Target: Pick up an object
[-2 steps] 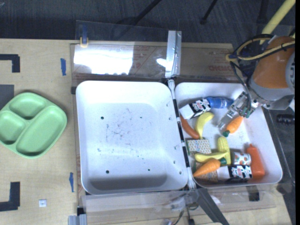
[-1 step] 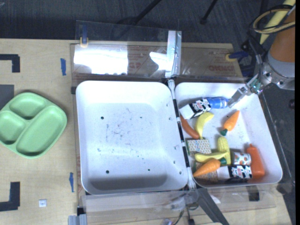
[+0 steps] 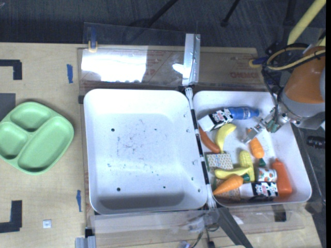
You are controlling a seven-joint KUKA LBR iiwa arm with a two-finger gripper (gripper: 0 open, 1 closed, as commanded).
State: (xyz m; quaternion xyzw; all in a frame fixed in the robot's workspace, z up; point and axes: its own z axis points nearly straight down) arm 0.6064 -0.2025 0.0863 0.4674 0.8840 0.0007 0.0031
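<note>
You're looking at the arm (image 3: 305, 89) reaching in over the right bin (image 3: 302, 161) from its far right corner. The gripper (image 3: 261, 125) is hanging low in that bin's far half, tip just above a small orange piece (image 3: 256, 148). Can't tell whether the jaws are open or closed; nothing is showing between them.

The objects are all sitting in the right bin: blue bottle (image 3: 242, 112) along the far wall, milk carton (image 3: 221, 117) beside it, banana (image 3: 225, 135) and a carrot (image 3: 209, 141) near the left wall, corn (image 3: 246, 159) mid-bin, second carrot (image 3: 228, 184) and another carton (image 3: 265, 188) along the near wall, orange bottle (image 3: 282, 177) at the near right corner.

Left bin (image 3: 137, 102) is lying alongside. A green tray (image 3: 34, 137) is resting at the counter's left edge.
</note>
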